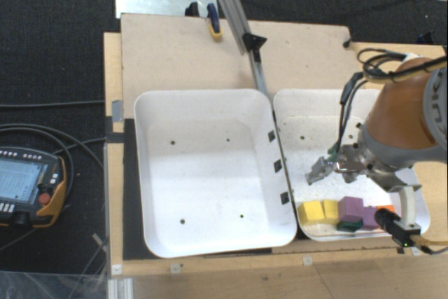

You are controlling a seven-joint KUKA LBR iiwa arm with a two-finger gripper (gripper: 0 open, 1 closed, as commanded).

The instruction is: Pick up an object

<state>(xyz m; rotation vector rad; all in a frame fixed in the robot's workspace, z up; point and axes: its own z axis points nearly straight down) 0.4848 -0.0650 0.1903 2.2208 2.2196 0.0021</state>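
Objects sit bunched along the front edge of the right bin [308, 108], near the tabletop's front right corner: yellow block [318, 211], then purple block [351, 207], with a dark green piece [348, 225] in front. My claw [320, 170] hovers just above them, gripping nothing; can't tell if it's open. I'd drop straight onto the yellow one, it's the most separate. No readable labels anywhere.

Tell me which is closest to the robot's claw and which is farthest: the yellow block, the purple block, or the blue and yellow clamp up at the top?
From the claw:
1. Yellow block, just below it at the right bin's near edge.
2. Purple block, right of the yellow one in the same bin.
3. Blue and yellow clamp, far off at the bench's back edge.
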